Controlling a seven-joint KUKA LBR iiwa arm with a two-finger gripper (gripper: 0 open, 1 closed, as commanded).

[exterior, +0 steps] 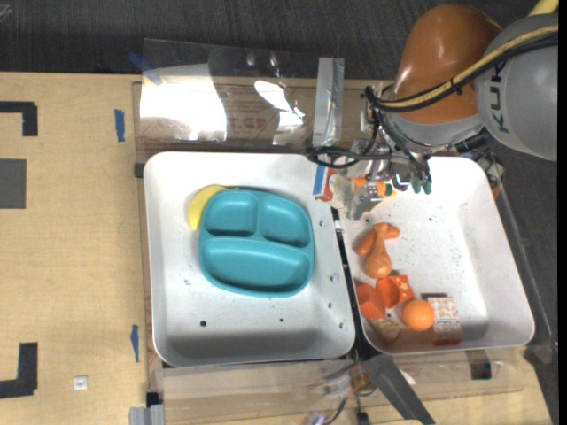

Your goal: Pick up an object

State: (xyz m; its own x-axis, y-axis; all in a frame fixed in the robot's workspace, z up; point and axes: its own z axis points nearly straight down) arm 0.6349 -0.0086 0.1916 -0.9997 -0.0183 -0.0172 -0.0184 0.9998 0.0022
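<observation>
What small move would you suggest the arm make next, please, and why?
Probably lower straight down: the gripper hangs at the right bin's upper left corner over small orange items, nothing visibly between its fingers.

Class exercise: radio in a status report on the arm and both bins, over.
Gripper low at right bin's upper-left corner. Orange pear-shaped toy just below, ungrasped. Teal divided plate sits in left bin, out of the way.

Bright overhead light glares off the clear sheet [239, 96] (image slightly soft).
</observation>
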